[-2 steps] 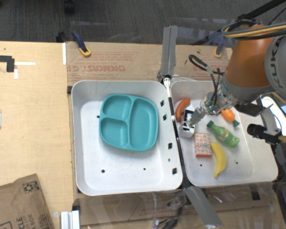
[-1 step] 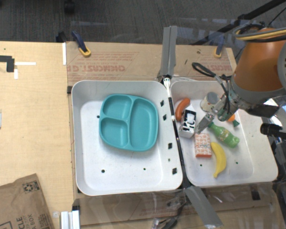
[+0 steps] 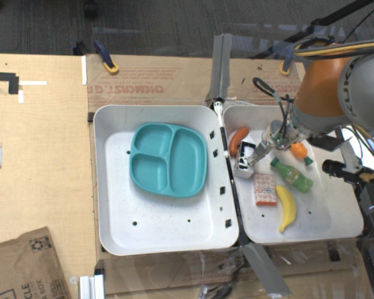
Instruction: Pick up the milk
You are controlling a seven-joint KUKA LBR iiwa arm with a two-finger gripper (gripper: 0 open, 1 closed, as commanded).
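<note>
Two shallow white bins sit side by side on the bench, the left bin and the right bin, meeting at a grey divider. Nearest in the right bin lies a yellow banana, curved, with its tip pointing toward the near edge; just to its left and touching it or nearly so lies a small flat red-and-white packet. A little farther and to the right rests a green plastic bottle, lying on its side at a slant. At the same depth in the left bin sits a teal plastic plate with three compartments — it lies flat in the middle of that bin. Farther still, by the left wall of the right bin, stands a small white-and-black milk carton, with an orange sausage-shaped toy just beyond it. The two-finger gripper comes down at a slant from the right and its tips sit just beside the carton; whether the carton lies between the fingers cannot be told, nor how wide they stand. A small orange and green toy lies just right of the gripper — partly hidden by it. Above, the grey arm with its orange band reaches in from the far right.
</note>
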